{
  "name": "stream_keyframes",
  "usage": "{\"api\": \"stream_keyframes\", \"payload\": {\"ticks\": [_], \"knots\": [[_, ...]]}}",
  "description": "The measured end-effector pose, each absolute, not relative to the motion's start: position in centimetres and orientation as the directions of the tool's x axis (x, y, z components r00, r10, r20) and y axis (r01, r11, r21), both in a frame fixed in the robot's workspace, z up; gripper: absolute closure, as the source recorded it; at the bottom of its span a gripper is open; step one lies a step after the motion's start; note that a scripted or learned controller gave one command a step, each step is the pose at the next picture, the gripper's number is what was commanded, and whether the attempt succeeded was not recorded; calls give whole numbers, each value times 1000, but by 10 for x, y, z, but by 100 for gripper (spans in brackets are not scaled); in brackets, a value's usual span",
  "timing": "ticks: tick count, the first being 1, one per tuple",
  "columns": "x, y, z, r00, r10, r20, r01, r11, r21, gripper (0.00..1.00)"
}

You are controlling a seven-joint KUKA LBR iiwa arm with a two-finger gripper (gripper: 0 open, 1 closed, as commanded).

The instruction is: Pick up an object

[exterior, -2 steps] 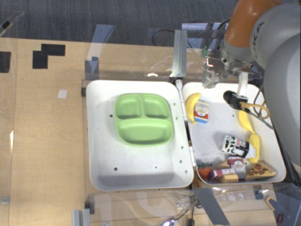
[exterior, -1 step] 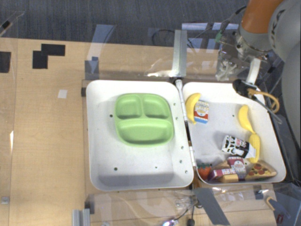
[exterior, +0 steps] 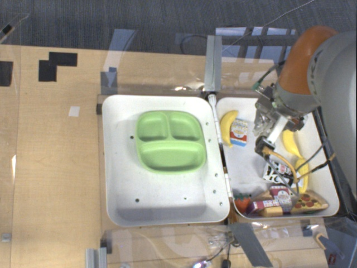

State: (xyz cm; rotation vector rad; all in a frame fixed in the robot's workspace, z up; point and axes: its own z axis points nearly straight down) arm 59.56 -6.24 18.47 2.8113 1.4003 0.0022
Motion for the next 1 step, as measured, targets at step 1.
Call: {"api": "stream_keyframes", "payload": {"ticks": [1], "knots": [[616, -66, 186, 535, 845, 2, 845, -535, 4, 100]]}}
